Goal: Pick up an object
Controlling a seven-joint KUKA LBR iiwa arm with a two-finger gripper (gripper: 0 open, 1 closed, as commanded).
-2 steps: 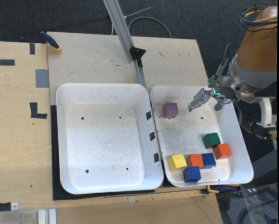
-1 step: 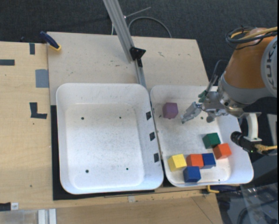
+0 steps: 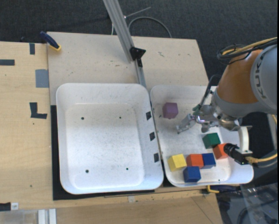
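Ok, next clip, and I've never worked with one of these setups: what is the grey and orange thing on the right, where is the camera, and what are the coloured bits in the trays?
The grey and orange thing is a robot arm reaching in from the right. Its end effector, the two-finger part that grasps, hangs over the right bin, just right of a purple block; nothing shows between the fingers. The single camera is fixed above the bench, looking down at a slant. Two shallow white bins sit side by side. Near the right bin's front edge lie a yellow cube, an orange cube, two blue cubes, and further right a green block. The left bin has just small dark specks.
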